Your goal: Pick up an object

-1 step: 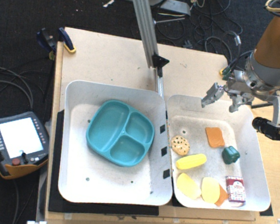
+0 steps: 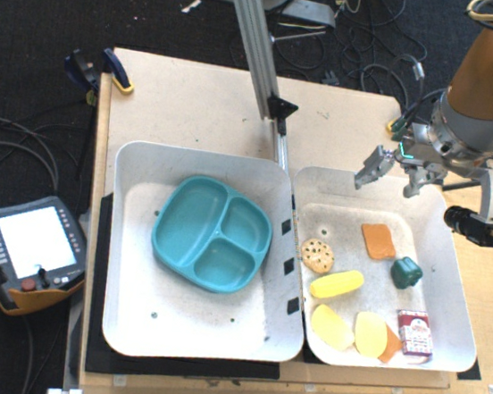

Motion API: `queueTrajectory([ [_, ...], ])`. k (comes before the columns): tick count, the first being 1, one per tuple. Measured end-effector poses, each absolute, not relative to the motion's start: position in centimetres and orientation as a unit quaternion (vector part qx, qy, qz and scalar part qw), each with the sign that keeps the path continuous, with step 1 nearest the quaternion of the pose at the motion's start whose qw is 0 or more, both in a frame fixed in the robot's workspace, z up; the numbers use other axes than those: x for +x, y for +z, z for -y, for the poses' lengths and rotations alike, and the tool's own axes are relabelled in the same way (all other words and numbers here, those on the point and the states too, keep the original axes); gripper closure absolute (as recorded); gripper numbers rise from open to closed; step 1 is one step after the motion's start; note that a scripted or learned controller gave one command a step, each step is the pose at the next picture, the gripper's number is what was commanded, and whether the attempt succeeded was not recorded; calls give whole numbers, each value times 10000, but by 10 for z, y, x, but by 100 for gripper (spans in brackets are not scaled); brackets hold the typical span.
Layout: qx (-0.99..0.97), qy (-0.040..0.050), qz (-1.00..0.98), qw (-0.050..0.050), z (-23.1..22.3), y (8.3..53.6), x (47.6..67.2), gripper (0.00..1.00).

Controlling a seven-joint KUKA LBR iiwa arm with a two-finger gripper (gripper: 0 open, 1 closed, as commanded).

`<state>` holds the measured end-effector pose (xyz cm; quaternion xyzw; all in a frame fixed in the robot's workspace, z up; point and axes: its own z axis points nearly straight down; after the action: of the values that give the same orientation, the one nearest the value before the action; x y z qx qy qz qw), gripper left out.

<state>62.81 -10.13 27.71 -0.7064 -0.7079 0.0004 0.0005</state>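
In the camera view, the gripper [image 2: 392, 171] hovers above the far rim of the right bin [image 2: 461, 292] with its jaws spread apart and nothing between them. The objects lie below in this bin: an orange slab [image 2: 378, 241], a cookie [image 2: 316, 255], a yellow banana-like piece [image 2: 336, 284], a teal small object [image 2: 407, 272]. The step seems to be the approach; next the arm must descend over one object.

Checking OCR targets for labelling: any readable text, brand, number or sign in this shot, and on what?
None legible.
Small red and white printed box in the right white bin: print too small and blurred to read.
Orange and grey handheld pendant left of the bench: screen glares white, nothing readable.
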Motion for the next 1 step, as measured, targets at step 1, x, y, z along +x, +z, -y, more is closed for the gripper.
queueTrajectory([
  [1,-7069,18,7073,14,101,233,632,0],
])
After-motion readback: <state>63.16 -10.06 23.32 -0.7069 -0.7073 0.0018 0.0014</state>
